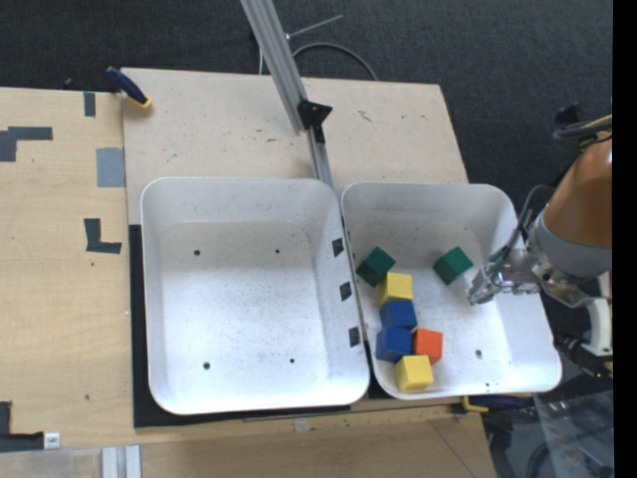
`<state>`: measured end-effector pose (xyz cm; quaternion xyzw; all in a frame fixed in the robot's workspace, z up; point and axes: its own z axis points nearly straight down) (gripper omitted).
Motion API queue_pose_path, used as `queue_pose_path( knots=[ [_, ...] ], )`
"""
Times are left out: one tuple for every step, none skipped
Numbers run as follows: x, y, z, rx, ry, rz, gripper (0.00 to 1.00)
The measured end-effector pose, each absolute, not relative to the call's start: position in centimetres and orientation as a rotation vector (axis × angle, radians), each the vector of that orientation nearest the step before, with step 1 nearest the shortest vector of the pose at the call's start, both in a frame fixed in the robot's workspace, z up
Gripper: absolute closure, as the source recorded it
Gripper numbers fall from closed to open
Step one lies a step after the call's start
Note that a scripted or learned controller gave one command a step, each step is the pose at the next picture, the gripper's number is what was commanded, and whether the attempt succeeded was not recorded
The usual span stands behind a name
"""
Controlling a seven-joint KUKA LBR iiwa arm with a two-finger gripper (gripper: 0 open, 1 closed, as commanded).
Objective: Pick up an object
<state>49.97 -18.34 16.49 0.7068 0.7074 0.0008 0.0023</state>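
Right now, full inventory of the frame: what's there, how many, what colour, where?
Shallow white plastic bins: 2, white, side by side on the bench; left bin, right bin.
Green cubes: 2, right bin, upper part; one, the other near the gripper.
Yellow cubes: 2, right bin; one mid, one at the front.
Blue cubes: 2, right bin, stacked in a column.
Orange cube: 1, right of the lower blue one.
Grey metal rail: 1, slanting in from the top.
Gripper: 1, grey, inside the right bin's right side.
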Motion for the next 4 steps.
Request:
queue_pose_path(
  knots=[
    [50.4,-17.8,22.6,2.215,2.22,0.004,1.0],
    [50.5,-17.8,27.5,2.216,2.22,0.003,1.0],
    [51.9,-12.4,27.9,2.215,2.229,0.003,1.0],
    [54.2,-6.6,26.8,2.215,2.231,0.0,1.0]
  ],
)
